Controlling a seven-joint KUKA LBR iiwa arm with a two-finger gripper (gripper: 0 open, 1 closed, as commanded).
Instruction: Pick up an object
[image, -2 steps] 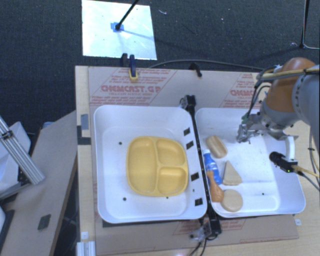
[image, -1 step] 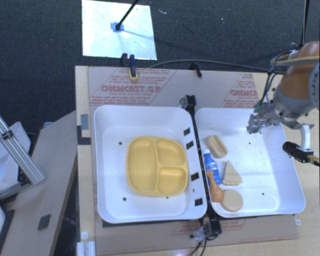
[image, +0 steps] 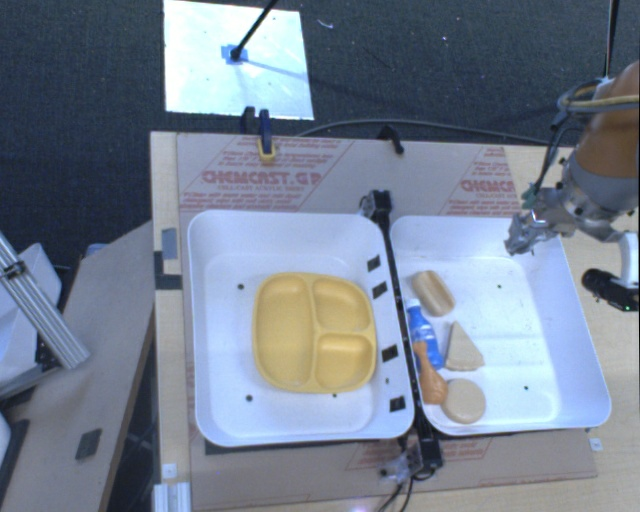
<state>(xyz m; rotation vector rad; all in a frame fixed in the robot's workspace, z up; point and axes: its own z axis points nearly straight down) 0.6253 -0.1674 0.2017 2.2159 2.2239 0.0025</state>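
The right bin (image: 540, 330) holds several small items along its left side. A tan bread-roll piece (image: 433, 292) lies at the top, with a blue and white tube (image: 419, 327) below it. Beside them are a tan wedge (image: 462, 349), an orange carrot-like piece (image: 431, 379) and a round tan disc (image: 464, 401). My gripper (image: 522, 237) hangs over the bin's far right corner, well away from these items. Nothing shows between its fingers, which are too small to read.
A yellow divided plate (image: 313, 332) lies in the left bin (image: 225, 300). Black clips (image: 377, 206) sit on the divider between the bins. A blue and yellow clamp (image: 265, 134) stands at the bench's far edge. The right half of the right bin's floor is bare.
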